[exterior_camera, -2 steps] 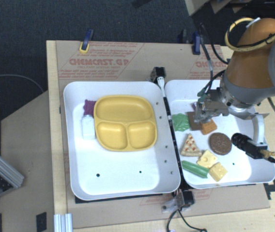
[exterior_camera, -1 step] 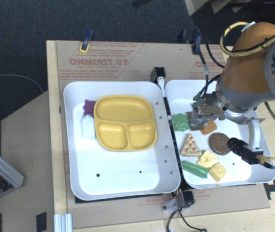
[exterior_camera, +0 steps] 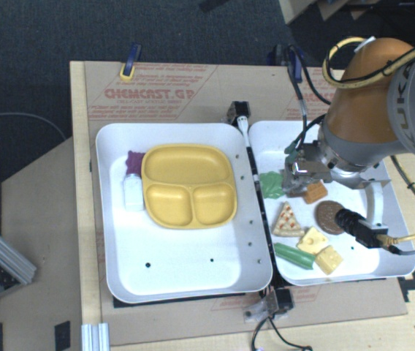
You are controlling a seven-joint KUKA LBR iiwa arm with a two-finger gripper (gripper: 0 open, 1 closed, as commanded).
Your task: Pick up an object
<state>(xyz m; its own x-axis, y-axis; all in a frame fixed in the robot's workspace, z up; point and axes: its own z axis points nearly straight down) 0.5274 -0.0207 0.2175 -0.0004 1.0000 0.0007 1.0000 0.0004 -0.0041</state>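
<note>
From my station I start at the near edge of the right bin (exterior_camera: 353,273), where the small toy food lies. Near that edge I count two yellow cheese cubes (exterior_camera: 329,259), touching each other, and one green pod (exterior_camera: 293,255) lying flat just beside them toward the bin's inner wall. A little farther in sit one pizza slice (exterior_camera: 288,221) and one brown round disc (exterior_camera: 329,215).

Past those, about mid-bin, the gripper (exterior_camera: 300,181) hangs low over one small orange-brown block (exterior_camera: 315,192) and one green leafy piece (exterior_camera: 271,185). The wrist hides the fingers, so I cannot tell whether the jaws stand open or closed, and I see nothing clearly between them.

I judge the orange-brown block the likeliest target. It looks like a light, stiff plastic piece, probably smooth and a bit slippery, not fragile. I would take it across its two short flat sides, since the top gives no purchase. The green leafy piece lies close beside it and could get nudged.

In the left bin (exterior_camera: 112,218) I count one yellow divided plate (exterior_camera: 189,185) with three compartments, filling the far half. Against its side toward the bin's outer wall lie one white bottle-like piece (exterior_camera: 132,194) and, just beyond it, one purple piece (exterior_camera: 134,161).
</note>
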